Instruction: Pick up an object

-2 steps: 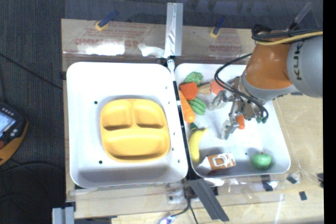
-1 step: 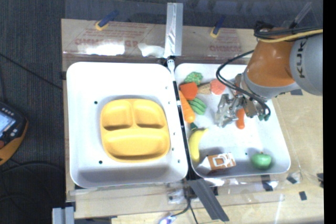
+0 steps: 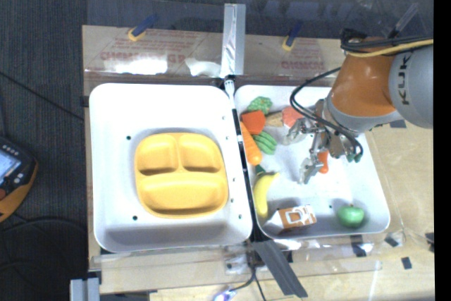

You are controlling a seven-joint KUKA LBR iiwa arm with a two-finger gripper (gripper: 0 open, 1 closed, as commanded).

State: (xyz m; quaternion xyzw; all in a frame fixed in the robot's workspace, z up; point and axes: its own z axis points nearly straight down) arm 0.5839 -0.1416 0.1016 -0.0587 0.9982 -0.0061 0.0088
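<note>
The arm (image 3: 384, 84) reaches in from the right, its orange band hanging over the far side of the right bin (image 3: 373, 187), and the gripper (image 3: 315, 155) is down among the toys there. A small orange-red piece (image 3: 323, 163) sits right at the fingers, but the metal and cabling blur together, so I cannot tell how wide the gripper stands or whether it has hold of that piece at all. Candidates to pick are plenty: a banana (image 3: 261, 192) near the bin's left wall, a carrot (image 3: 251, 146) just beyond it, a green pod (image 3: 267, 142) touching the carrot, a leafy green thing (image 3: 259, 103) in the far left corner, a small orange box (image 3: 296, 217) at the near edge, and a green apple (image 3: 351, 215) in the near right corner. The left bin (image 3: 113, 151) carries a yellow divided tray (image 3: 182, 174), well apart from the action. The risks, as I judge them: the orange-red piece is small, so a slightly off-centre close could squirt it sideways; the far-left cluster is crowded, so a grab there could catch two things or wedge against the wall; and the rounded apple and banana could roll out of a shallow pinch.
</note>
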